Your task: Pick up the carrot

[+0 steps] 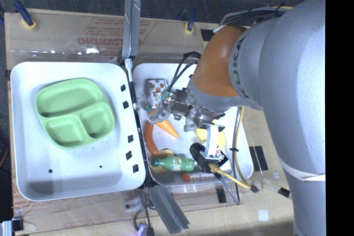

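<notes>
A small orange carrot lies in the right bin, near the bin's middle and a little toward its left wall. It is cone-shaped, and its pointed end is turned toward the lower right of the view. The gripper is seen directly above the carrot's thick end, very close to it or touching it; which of the two cannot be told. Whether the gripper is open or closed cannot be told either, since its tip is blurred and partly hidden by the wrist.

Just left of the carrot, a longer orange stick is laid along the bin's left wall. Below the carrot, a green bottle is laid on its side near the front wall, with a small red thing just beside it. A small patterned box is seen behind the gripper. A yellow thing is partly covered by the wrist, to the carrot's right.

The grey arm is stretched in from the right over the right bin. In the left bin, a green divided tray is set toward the back.
</notes>
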Tool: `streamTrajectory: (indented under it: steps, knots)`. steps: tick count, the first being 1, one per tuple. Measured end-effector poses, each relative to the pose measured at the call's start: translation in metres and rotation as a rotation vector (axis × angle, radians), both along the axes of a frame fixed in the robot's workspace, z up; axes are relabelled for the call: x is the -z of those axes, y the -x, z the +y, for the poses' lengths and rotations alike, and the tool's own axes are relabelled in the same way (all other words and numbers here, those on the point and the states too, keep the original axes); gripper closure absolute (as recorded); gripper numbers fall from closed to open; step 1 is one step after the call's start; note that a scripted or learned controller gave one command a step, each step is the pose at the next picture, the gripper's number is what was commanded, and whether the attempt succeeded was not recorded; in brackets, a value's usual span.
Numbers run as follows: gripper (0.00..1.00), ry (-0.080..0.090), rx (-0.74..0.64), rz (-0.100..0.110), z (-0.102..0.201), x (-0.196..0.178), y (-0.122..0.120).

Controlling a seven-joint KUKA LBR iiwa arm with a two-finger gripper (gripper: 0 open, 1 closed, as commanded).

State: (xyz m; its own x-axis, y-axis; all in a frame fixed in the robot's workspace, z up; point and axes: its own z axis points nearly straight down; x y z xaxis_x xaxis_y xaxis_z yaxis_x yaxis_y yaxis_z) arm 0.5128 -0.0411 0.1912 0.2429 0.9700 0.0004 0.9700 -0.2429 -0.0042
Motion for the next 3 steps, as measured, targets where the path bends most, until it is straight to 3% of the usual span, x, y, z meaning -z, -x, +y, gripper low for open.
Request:
streamTrajectory:
  steps: [1,2,3]
  knots:
    - [0.0,0.002,0.107,-0.001,-0.026,-0.01,0.005]
    - [0.0,0.001,0.209,0.002,-0.06,0.101,0.003]
    - [1.0,0.0,0.207,0.005,-0.06,0.092,0.004]
